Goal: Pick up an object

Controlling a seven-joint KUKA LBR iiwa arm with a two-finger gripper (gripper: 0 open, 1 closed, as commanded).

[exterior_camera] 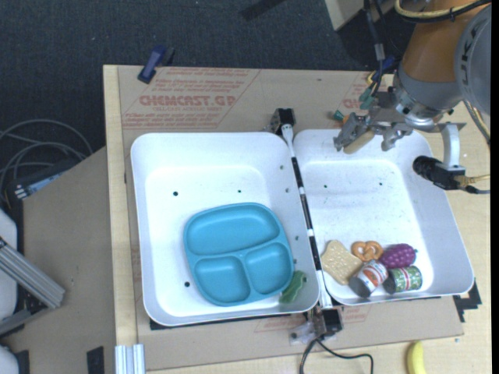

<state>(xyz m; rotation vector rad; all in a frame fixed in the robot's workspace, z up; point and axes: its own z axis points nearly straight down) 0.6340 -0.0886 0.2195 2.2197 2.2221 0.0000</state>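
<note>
Claw [369, 135] first: it hangs over the far edge of the right bin [437, 209], and its two fingers stand apart with nothing between them, so it is open and carries no object. Above it the grey wrist and the orange band of the arm [437, 37] come in from the right side.

All things that can be picked in this bin lie together in the near corner, well apart from the claw: a cracker [340, 260], a pretzel [366, 249], a purple grape bunch [398, 254], a small can with red label [371, 277] and a green can [405, 279]. They touch each other or lie just beside each other.

In the left bin [156, 209] a blue divided plate [236, 252] lies flat, and a small green piece [295, 287] rests at the near right corner.

I judge that the task is at its beginning, the approach step, with no grasp made. The next move calls for travelling toward the near corner, choosing one object of the cluster, and descending with the fingers open around it. The crowding could make a clean grip difficult.
</note>
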